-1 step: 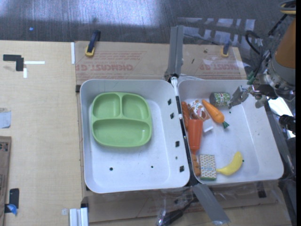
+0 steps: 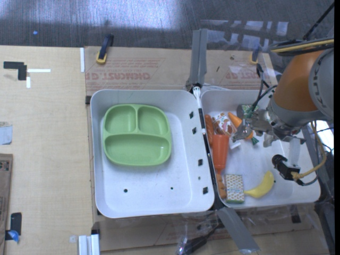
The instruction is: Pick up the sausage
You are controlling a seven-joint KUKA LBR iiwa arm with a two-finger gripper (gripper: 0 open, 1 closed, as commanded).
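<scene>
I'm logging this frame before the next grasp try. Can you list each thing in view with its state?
green plate: lying flat in the left bin, its three compartments bare.
banana: lying in the right bin, near the front.
carrot: lying along the right bin's left wall.
sponge: lying flat beside the banana, apart from it.
gripper: low over the right bin's back half.

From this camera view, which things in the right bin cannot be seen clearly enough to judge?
- Gripper: the arm's wrist covers it from above, so the state of the jaws cannot be told.
- Sausage: no item in the right bin is clearly one. The reddish pieces by the divider are too small and blurred to name.
- Small green item: partly hidden by the gripper.
- Packet near the banana: its print is too small to read.
</scene>
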